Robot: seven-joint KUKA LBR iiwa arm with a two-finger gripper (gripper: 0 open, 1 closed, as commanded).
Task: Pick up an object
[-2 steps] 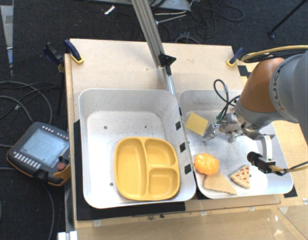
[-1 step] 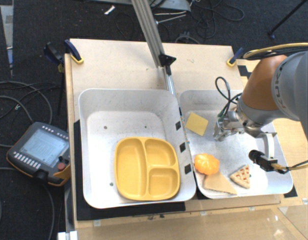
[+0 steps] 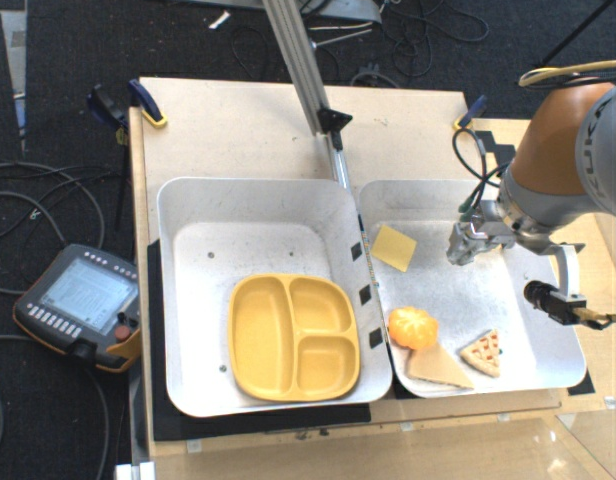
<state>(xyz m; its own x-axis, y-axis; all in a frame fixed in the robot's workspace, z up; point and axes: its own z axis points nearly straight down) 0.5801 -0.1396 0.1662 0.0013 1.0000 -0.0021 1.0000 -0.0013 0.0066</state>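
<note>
Dark carpet strewn with cables surrounds a pale wooden desk [image 3: 238, 128] that carries two shallow white plastic bins side by side. Largest on it is the left white bin [image 3: 188, 228], which holds a yellow plastic tray with three compartments [image 3: 293, 338] lying flat near its front. Beside it, the right white bin [image 3: 548, 358] holds the smaller pieces: a pale yellow square slab like a cheese slice [image 3: 394, 248] near the back left, a round orange fruit-shaped toy [image 3: 412, 328] at the front left, a tan triangular wedge [image 3: 438, 368] touching the orange toy's lower side, and a small pizza-slice toy with red dots [image 3: 483, 353] just beside the wedge.

A grey arm with an orange band reaches in from the right, and its metal gripper [image 3: 466, 246] hangs over the back half of the right bin, above bare floor between the cheese slab and the bin's right wall. Whether it is spread or pressed together I cannot tell, and nothing shows between its tips.

Likely trouble: straight below lies no object, so a descent here would probably close on nothing. The slab is thin and flat and may slip out. The front pieces crowd together, so a grab there could nudge neighbours or catch two.
</note>
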